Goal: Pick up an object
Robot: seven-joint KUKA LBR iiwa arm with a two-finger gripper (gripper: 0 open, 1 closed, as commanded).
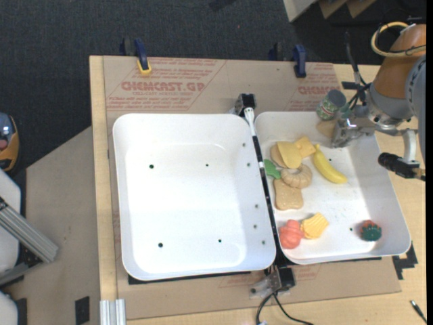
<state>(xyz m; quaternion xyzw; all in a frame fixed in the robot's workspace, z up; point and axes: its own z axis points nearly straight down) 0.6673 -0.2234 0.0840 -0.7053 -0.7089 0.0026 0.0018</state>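
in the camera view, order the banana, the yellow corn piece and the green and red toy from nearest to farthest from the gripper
From the gripper, at the right bin's far right corner:
1. Banana, just below the gripper.
2. Yellow corn piece, lower, mid bin, beside a pink toy.
3. Green and red toy, near right corner; close to the corn's distance, slightly farther.

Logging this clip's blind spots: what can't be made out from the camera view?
- Tool: blurred, so its finger state is unclear, as is whether it holds the can-like object.
- Arm: cut off by the right edge.
- Small dark green item in the right bin: too small to identify.
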